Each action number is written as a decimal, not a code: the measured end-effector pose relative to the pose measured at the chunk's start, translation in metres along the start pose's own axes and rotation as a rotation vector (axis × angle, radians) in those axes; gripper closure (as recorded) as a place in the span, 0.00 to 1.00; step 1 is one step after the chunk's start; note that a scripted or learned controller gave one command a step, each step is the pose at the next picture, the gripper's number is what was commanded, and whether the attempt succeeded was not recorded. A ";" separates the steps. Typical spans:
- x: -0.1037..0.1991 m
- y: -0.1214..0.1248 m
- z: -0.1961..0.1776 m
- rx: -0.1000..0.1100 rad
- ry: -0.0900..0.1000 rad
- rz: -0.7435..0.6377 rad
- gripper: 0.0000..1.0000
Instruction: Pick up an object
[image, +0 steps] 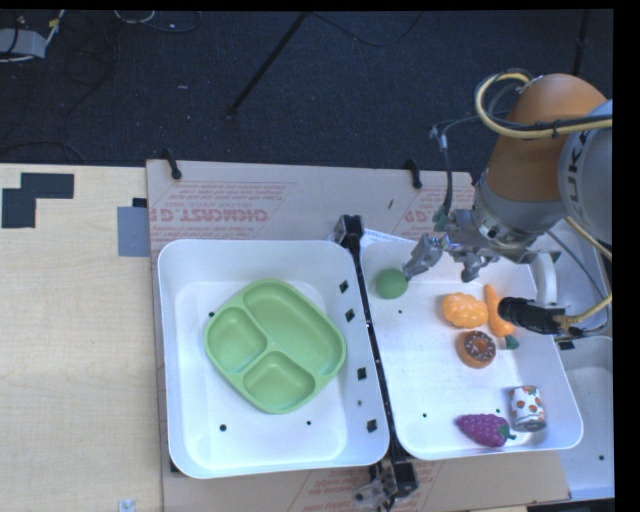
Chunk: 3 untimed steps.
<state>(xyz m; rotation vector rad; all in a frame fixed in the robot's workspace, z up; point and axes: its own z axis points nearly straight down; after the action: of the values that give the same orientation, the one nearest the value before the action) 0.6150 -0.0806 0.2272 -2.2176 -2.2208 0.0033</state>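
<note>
My gripper (446, 263) hangs over the back of the right bin (430, 410), open, with nothing between its fingers. Just below and left of its left finger (422, 256) lies a small green ball (390, 284). A yellow-orange toy fruit (465, 310) and an orange carrot (497, 309) lie below the right finger. Closer to the front are a brown doughnut (477, 348), a small printed can (527, 408) and a purple bunch of grapes (484, 429).
The left bin (190, 400) holds a green divided plate (275, 344). A black divider (365, 340) runs between the two bins. The arm's orange band and its cables rise at the upper right, above the right bin's back corner.
</note>
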 end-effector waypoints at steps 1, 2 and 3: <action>-0.005 0.006 0.059 0.005 0.000 0.001 0.00; -0.009 0.014 0.114 0.004 0.000 0.001 0.00; -0.008 0.013 0.141 0.001 0.000 0.002 0.00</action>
<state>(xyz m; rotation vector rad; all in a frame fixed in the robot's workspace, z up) 0.6277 -0.0884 0.0862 -2.2194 -2.2177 0.0052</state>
